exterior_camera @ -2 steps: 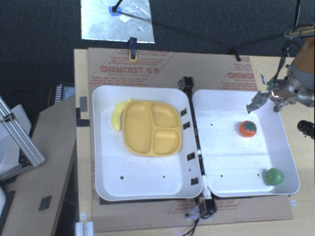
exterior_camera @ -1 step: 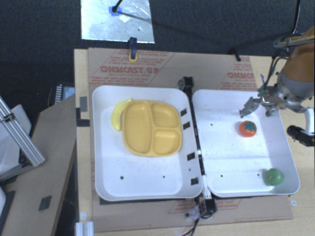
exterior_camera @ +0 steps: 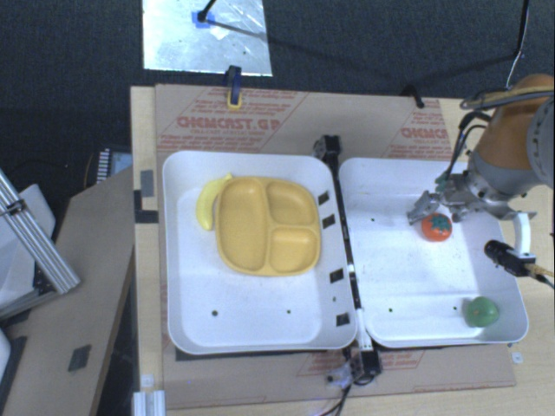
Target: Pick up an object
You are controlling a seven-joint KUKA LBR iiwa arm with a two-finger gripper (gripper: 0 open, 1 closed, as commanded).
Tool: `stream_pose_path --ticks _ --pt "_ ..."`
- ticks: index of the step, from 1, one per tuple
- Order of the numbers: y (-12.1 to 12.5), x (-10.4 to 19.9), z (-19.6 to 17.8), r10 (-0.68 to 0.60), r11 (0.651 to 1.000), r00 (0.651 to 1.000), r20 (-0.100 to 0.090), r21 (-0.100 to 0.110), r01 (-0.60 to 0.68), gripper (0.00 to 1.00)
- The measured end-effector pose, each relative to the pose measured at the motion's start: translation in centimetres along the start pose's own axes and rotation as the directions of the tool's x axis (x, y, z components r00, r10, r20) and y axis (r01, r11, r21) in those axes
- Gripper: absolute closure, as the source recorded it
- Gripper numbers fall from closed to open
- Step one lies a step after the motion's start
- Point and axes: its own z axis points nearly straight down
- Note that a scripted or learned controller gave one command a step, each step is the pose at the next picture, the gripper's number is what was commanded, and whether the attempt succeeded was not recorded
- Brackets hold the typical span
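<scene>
Holding yellow tray (exterior_camera: 264,226): left bin (exterior_camera: 186,319)

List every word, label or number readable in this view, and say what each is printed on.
"CHEMCAST GP", red print on the brown protective sheet under the white bins, left of centre.
A second red print of the same kind at the sheet's right, partly hidden by the grey arm; too cut off to read whole.
The yellow divided plate, orange-red ball and green ball bear no readable text.

My arm (exterior_camera: 520,137) is grey with an orange band. Two white bins (exterior_camera: 260,319) hold a yellow divided plate (exterior_camera: 264,225), a yellow banana (exterior_camera: 206,204), an orange-red tomato (exterior_camera: 436,226) topped perhaps green, and a green ball (exterior_camera: 480,311).
</scene>
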Motion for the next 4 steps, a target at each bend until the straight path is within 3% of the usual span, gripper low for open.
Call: stream_pose_path --ticks 1,2,4 --pt "0.4 -0.1 -1.7 0.0 1.0 1.0 0.003 -0.012 0.0 1.0" --pt "1.4 0.4 -6.8 -0.005 1.0 1.0 0.003 -0.011 0.005 1.0" --pt "1.0 0.2 -18.6 -0.005 1.0 1.0 0.004 -0.012 0.005 1.0"
